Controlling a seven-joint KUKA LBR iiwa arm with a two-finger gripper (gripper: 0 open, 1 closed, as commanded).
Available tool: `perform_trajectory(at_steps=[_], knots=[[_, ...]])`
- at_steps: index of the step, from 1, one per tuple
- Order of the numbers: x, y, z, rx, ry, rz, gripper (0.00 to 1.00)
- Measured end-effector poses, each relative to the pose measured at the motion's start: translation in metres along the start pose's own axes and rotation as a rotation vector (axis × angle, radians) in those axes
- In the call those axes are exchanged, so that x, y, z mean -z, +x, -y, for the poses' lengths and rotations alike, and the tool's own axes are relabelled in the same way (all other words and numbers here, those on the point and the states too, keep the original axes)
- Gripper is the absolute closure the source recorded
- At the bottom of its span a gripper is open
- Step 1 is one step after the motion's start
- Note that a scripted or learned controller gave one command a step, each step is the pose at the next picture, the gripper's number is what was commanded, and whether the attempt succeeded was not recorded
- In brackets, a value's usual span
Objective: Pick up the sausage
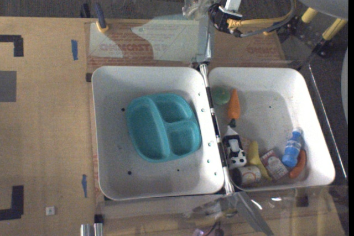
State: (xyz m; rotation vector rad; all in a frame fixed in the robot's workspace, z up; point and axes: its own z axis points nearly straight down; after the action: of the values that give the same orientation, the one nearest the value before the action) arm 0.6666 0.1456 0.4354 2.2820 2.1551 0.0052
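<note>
From above, the gripper [194,1] hangs beyond the far edge of the bins, over the cardboard; whether it is clenched or released I cannot tell. The sausage [299,164] lies well away from it, toward the near right corner of the right bin [287,83], just beside a blue bottle [292,148]. Down and left of the gripper, a teal divided tray [164,126] sits in the left bin [110,119].
</note>
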Motion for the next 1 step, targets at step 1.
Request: perform_trajectory(at_steps=[1], knots=[[0.0002, 0.0795, 0.0050, 0.188, 0.000, -0.001, 1.00]])
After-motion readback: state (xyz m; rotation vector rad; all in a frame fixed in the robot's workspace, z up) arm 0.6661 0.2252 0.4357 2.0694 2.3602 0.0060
